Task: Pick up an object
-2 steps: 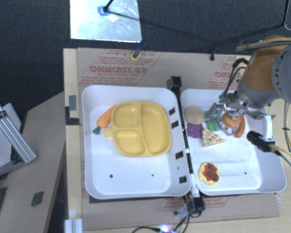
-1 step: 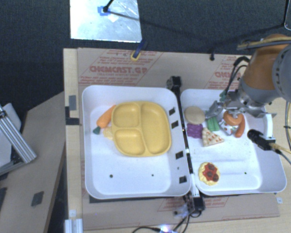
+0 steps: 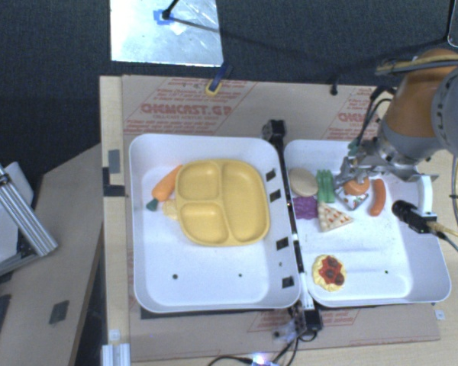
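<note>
The hand (image 3: 356, 175) is low over the upper part of the right bin (image 3: 382, 280), directly above a small orange and white toy piece (image 3: 355, 190) that lies under its tip. This piece is the nearest candidate, so the coming move is mostly straight down, not sideways. Whether the hand is open or closed I cannot tell, because the wrist hides it. Just to the right lies a sausage (image 3: 378, 197), smooth and glossy, its long axis running nearly up and down in the view. To the left are a green vegetable (image 3: 325, 185), a beige bun (image 3: 303, 181) and a purple piece (image 3: 305, 207), probably all hard plastic. A pizza slice (image 3: 334, 219) lies just below.
</note>
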You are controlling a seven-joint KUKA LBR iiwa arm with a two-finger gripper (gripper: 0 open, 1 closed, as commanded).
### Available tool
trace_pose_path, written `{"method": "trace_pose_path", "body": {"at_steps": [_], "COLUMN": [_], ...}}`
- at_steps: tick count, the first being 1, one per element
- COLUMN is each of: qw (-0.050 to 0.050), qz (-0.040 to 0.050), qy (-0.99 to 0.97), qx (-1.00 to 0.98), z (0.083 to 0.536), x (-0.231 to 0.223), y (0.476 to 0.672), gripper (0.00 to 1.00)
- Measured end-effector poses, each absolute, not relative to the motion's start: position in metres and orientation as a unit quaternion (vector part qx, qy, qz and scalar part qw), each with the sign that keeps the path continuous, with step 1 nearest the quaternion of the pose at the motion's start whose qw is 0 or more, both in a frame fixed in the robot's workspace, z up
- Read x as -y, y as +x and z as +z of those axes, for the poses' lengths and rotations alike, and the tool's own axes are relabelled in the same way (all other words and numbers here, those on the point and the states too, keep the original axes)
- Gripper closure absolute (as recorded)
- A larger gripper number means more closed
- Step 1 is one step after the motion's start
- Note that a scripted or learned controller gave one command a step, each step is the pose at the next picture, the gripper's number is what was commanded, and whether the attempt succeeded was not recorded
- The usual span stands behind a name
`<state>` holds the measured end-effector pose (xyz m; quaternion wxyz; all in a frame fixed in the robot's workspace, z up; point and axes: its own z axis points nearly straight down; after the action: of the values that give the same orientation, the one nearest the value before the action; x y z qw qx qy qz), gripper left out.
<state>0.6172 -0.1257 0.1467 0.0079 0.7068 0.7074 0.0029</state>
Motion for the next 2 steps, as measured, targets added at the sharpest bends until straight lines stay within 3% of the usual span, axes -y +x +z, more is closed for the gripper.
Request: {"method": "trace_pose_path", "body": {"at_steps": [1, 2], "qw": [0.003, 0.002], "qz": [0.0024, 0.0015], "qy": [0.705, 0.705], "qx": [-0.709, -0.709], "z": [0.201, 0.226], "x": [0.115, 0.115], "y": [0.618, 0.619], "gripper": [1.0, 1.0]}}
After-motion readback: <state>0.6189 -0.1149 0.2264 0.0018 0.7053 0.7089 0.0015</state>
